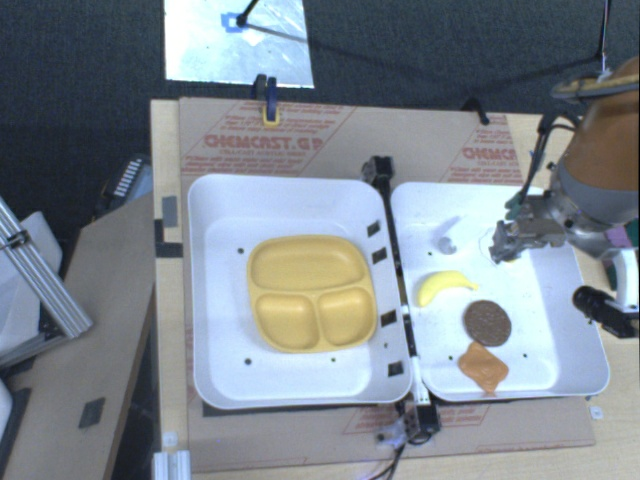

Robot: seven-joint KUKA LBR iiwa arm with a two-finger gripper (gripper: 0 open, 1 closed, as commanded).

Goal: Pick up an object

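Note:
In the right bin (570, 368) lie a yellow banana (443, 286), a round brown cookie (487, 322) and an orange-brown piece (483, 367) near the front wall. A small pale object (446, 239) sits toward the back of that bin. My gripper (505, 242) hangs over the right bin's back right part, to the right of the pale object and above the banana and cookie in the view. Nothing shows in its grasp.
The left bin (215, 268) holds a yellow divided tray (308, 291) with three compartments. A black hinge strip (392, 268) runs between the two bins. Both bins rest on a cardboard sheet (330, 133) bearing a blue and yellow clamp (268, 98) at its back edge.

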